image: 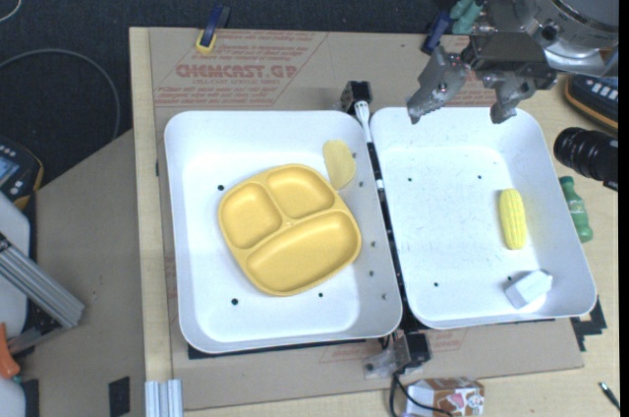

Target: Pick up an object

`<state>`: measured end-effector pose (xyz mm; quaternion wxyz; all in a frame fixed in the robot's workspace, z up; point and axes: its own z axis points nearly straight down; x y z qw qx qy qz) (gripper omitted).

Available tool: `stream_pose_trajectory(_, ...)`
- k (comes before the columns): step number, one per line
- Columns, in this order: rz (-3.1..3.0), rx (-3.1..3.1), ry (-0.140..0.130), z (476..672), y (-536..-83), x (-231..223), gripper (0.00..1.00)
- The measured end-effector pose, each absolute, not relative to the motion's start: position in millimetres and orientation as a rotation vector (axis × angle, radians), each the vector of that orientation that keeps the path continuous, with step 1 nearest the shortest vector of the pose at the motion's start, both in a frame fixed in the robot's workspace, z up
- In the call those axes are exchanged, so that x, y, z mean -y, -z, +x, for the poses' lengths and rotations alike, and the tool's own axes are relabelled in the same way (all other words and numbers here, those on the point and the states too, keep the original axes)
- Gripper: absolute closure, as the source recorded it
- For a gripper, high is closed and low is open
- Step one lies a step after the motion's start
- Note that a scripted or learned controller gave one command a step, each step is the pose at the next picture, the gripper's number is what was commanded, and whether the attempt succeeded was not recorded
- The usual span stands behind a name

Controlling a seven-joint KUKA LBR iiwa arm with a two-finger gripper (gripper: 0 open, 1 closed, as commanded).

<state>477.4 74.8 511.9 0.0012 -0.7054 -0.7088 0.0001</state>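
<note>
My gripper hangs over the far edge of the right bin, open, with nothing between its two fingers. Inside the right bin a yellow corn cob lies near the right wall. A small grey-white block sits in that bin's near right corner. The left bin holds a yellow divided plate in its middle. A small pale yellow piece rests just beyond the plate's far right edge.
The two bins stand side by side on a cardboard sheet, joined by a black clip at the far seam. A blue and yellow clamp sits at the cardboard's far edge. A green object lies outside the right bin's right wall.
</note>
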Motion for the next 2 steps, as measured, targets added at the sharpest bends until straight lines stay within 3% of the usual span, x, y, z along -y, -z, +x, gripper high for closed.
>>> stream_pose_trajectory(1,-2.22,2.225,0.003,479.8,-522.5,-73.4,1.0)
stream_pose_trajectory(2,-2.218,2.214,-0.017,478.3,-410.6,-72.3,1.0)
